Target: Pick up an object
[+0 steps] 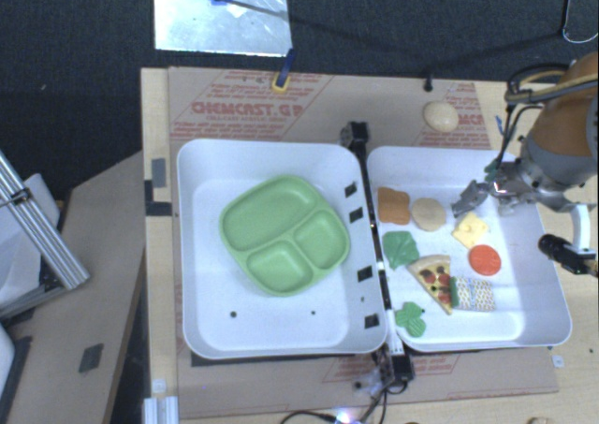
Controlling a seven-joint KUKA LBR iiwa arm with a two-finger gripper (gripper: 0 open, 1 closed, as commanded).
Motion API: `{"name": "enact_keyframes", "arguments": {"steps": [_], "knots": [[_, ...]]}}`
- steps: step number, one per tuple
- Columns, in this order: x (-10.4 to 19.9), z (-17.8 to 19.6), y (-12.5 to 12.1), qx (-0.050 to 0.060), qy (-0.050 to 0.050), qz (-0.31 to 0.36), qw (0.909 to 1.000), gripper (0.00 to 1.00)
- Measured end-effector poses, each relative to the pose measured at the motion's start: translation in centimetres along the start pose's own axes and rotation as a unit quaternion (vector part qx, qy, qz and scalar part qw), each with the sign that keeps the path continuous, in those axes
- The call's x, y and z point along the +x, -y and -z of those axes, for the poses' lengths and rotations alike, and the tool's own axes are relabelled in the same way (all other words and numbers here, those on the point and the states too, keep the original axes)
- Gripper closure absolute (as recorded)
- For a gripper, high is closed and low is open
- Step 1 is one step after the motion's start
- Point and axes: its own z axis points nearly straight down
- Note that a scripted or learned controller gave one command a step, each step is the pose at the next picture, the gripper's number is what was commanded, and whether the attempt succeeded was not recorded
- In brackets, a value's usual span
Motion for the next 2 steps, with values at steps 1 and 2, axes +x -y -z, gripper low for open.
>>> {"name": "enact_keyframes", "arguments": {"steps": [1,2], "knots": [[0.1,-5.0,-0.1,-0.001,0.0,-0.001,1.0,0.0],[0.0,-3.6,-0.3,-0.005,0.001,0.0,1.0,1.0]]}}
